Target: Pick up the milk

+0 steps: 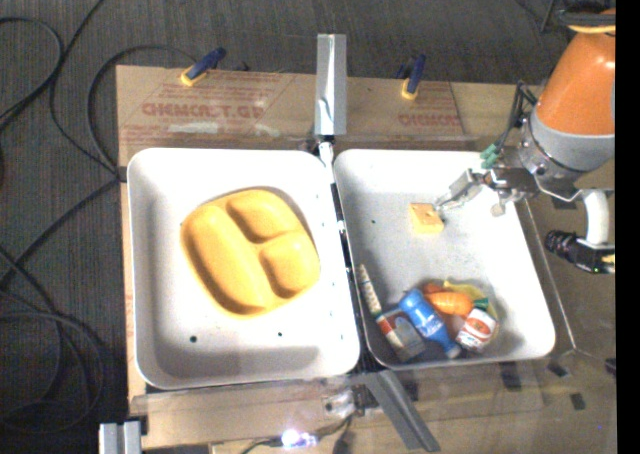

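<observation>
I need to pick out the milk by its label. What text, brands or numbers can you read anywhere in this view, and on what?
"CHEMFAST" or similar, red print, blurred: cardboard sheet behind the left bin.
Red print, cut off and blurred, unreadable: same cardboard behind the right bin.
Blue carton: label too small to read.
Red and white package: print too small to read.

Milk [424, 319] in right bin [520, 242]

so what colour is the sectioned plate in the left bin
Yellow. The sectioned plate shows plainly in the camera view, lying in the left bin.
</observation>
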You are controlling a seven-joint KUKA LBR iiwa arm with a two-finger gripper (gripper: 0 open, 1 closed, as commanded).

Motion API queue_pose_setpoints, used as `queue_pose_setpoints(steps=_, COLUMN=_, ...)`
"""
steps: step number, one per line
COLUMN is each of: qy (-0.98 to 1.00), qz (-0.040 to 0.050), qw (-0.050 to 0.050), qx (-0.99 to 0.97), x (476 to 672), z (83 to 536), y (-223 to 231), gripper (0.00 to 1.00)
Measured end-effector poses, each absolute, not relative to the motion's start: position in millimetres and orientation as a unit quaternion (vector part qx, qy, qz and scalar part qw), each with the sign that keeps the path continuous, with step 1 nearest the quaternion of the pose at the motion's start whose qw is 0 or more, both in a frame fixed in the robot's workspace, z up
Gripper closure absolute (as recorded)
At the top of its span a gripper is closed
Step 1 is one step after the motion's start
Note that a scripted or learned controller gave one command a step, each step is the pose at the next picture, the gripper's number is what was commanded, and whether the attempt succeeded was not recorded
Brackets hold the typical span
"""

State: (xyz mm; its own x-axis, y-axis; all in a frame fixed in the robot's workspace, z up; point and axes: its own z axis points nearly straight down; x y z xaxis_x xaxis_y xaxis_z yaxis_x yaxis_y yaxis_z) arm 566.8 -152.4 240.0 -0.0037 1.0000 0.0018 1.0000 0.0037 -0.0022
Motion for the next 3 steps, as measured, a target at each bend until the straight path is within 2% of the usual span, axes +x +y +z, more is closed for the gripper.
queue_pose_setpoints(steps=1, qy=-0.708, qz=0.0005, qw=0.003, qx=-0.707, x=524.8, z=106, y=-106, gripper=0.0)
queue_pose_setpoints(steps=2, qy=-0.738, qz=-0.0017, qw=-0.002, qx=-0.675, x=533.0, z=88, y=-154, gripper=0.0)
queue_pose_setpoints(steps=3, qy=-0.801, qz=-0.0007, qw=-0.005, qx=-0.599, x=565.9, z=89, y=-103, gripper=0.0)
